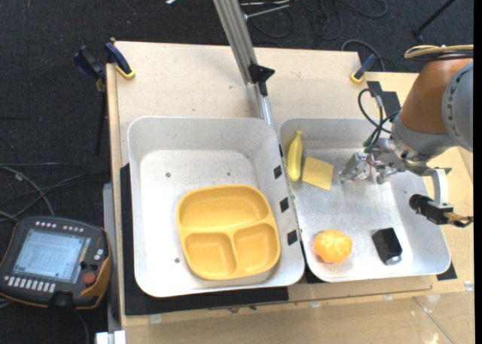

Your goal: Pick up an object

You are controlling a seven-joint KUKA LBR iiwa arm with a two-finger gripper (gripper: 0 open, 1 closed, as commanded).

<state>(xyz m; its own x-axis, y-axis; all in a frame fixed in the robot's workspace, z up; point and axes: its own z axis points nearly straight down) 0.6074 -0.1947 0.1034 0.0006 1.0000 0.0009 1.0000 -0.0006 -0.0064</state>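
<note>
I am finding no words, numbers or brand marks that I can read anywhere here. My teach pendant (53, 261) is showing a lit screen, but its contents are too small and blurred for me to make out. The small dark tabs along the wall between the two bins (284, 184) are carrying no lettering that I can read either.

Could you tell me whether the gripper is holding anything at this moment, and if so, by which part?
Nothing is held: the gripper hangs over bare floor of the right bin, beside the yellow sponge.
</note>
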